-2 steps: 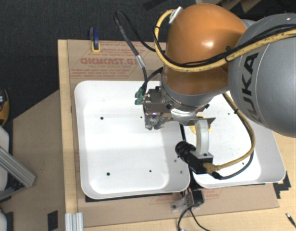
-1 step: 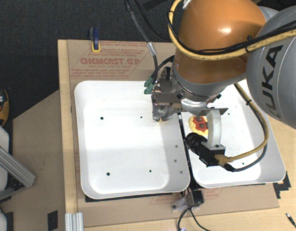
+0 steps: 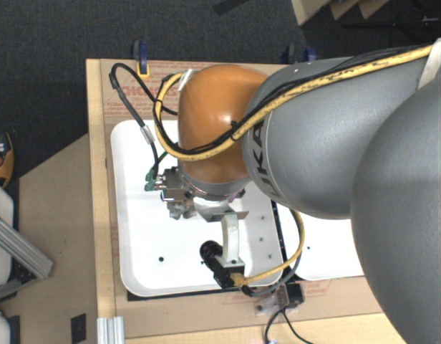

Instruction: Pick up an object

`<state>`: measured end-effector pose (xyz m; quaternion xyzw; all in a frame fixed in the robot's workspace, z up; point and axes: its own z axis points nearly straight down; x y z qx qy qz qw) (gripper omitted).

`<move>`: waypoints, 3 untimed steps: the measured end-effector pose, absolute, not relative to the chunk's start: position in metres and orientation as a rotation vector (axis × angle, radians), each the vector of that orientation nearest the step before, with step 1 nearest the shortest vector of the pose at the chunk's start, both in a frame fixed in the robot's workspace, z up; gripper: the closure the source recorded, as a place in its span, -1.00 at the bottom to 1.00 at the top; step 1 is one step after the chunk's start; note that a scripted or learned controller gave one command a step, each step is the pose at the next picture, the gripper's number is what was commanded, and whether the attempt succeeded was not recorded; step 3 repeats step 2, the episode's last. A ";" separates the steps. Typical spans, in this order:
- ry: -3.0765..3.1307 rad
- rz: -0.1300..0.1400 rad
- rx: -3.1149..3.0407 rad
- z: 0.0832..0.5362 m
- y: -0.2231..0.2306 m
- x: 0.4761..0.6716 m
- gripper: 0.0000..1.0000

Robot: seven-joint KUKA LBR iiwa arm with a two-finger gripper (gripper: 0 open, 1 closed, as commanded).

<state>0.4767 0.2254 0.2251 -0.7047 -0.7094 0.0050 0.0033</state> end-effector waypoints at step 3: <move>-2.222 0.013 -2.215 0.204 0.226 0.558 1.00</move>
